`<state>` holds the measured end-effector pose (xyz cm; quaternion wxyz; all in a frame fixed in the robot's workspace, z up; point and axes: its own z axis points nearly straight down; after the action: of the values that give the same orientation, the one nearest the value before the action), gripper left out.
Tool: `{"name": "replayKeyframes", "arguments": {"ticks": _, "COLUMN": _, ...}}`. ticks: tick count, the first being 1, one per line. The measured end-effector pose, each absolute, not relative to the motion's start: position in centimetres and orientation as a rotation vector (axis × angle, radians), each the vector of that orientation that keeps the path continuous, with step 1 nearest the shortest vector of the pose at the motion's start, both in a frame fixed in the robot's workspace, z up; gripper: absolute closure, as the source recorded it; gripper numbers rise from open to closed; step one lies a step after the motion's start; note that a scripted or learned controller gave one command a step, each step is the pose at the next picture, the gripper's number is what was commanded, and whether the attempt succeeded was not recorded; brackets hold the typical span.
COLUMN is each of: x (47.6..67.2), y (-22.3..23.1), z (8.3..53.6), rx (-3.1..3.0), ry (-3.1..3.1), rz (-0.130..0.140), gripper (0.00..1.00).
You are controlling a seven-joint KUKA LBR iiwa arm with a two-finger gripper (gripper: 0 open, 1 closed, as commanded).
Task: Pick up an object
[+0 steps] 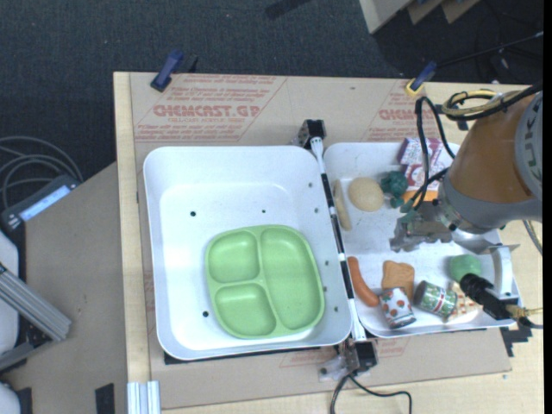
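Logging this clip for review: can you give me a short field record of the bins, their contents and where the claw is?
left bin: holds a green divided plate
right bin: toy food and small items, including a round bun, hot dog, toast slice, can
claw: over the right bin, above its middle
claw grip: cannot tell
arm: reaches in from the right
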<state>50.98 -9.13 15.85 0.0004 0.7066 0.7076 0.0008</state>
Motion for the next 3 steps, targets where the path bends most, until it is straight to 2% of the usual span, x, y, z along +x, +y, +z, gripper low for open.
{"name": "replayKeyframes", "arguments": {"ticks": 1, "x": 50.9, "y": -9.2, "z": 15.8, "rx": 2.221, "ry": 2.222, "rz": 0.0, "gripper": 0.0}}
{"name": "replayKeyframes", "arguments": {"ticks": 2, "x": 47.9, "y": -10.5, "z": 8.4, "rx": 2.223, "ry": 2.222, "rz": -0.001, "gripper": 0.0}}
{"name": "replayKeyframes", "arguments": {"ticks": 3, "x": 47.9, "y": -10.5, "z": 9.4, "rx": 2.222, "ry": 2.22, "rz": 0.0, "gripper": 1.0}}
